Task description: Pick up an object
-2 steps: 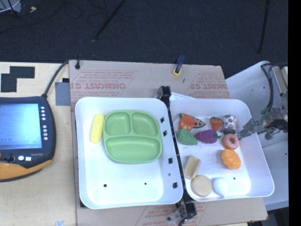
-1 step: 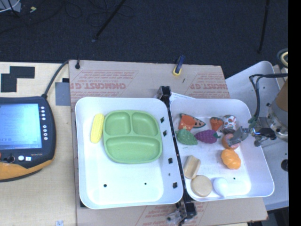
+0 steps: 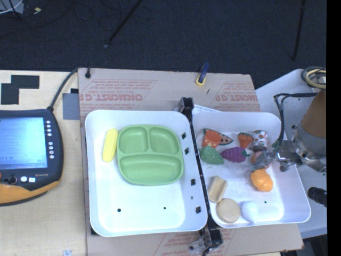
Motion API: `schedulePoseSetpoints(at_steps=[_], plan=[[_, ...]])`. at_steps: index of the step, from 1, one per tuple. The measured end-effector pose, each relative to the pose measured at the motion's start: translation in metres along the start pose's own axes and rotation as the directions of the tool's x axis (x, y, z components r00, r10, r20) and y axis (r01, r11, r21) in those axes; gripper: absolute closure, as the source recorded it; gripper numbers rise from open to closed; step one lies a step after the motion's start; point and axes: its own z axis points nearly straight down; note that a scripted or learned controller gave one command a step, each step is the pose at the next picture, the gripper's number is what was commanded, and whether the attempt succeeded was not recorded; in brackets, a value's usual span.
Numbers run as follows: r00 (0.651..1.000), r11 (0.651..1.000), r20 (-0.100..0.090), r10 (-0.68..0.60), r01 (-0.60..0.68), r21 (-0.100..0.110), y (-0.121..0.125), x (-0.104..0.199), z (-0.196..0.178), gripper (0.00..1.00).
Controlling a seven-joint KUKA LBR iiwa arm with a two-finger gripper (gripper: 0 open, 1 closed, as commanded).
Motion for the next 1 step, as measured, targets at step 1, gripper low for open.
schedulePoseSetpoints(at_steps=[1], plan=[[1.000, 1.000, 0.000, 0.000, 0.000, 0.001, 0.0031, -0.0081, 0.0521, 0.00]])
